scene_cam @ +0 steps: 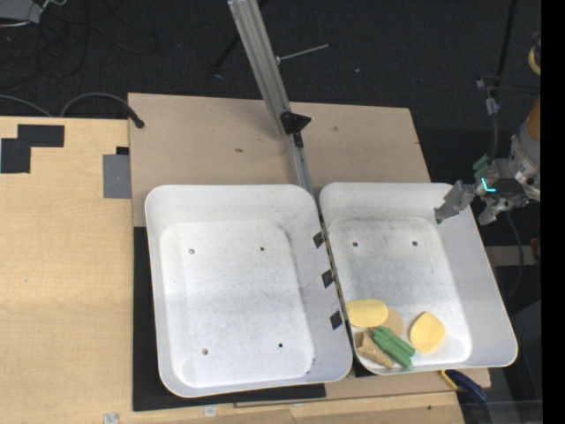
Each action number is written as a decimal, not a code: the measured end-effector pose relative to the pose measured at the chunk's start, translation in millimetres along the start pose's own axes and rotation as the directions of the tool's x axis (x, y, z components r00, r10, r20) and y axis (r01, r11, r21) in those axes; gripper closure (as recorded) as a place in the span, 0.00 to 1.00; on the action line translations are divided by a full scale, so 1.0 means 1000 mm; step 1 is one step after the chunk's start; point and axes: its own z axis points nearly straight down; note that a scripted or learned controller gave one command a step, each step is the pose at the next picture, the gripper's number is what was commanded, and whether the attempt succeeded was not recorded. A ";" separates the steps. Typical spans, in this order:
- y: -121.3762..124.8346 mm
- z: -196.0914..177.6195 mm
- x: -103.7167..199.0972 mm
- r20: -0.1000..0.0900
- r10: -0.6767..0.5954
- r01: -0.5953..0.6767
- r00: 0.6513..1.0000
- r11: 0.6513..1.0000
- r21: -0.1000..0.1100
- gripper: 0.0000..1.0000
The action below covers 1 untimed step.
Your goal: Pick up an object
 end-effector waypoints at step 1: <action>0.001 -0.002 0.000 0.001 -0.002 0.002 1.000 1.000 -0.003 0.00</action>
